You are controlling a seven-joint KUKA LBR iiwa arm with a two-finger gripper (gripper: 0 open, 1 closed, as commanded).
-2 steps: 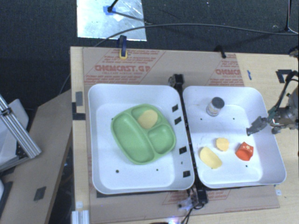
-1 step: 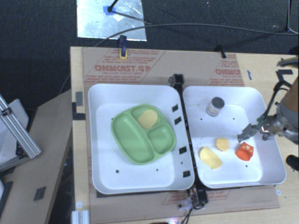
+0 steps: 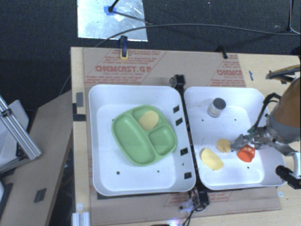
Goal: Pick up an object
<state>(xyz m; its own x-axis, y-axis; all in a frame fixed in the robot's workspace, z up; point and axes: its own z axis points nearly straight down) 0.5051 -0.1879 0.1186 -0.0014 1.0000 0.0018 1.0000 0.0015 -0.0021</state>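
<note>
Orange object (image 3: 246, 154): in the right bin (image 3: 202, 102), near its right wall, just below the hand.
Hand (image 3: 244, 141): low over the orange object; grasp state cannot be told.
Yellow pieces: small one (image 3: 224, 146) just left of the hand; larger one (image 3: 212, 159) nearer the front.
Can (image 3: 217, 107): upright, toward the back.
Left bin (image 3: 101, 126): holds a green tray (image 3: 136, 142) with a yellow item (image 3: 149, 120) in one compartment.
Desk (image 3: 155, 62): cardboard under both bins.
</note>
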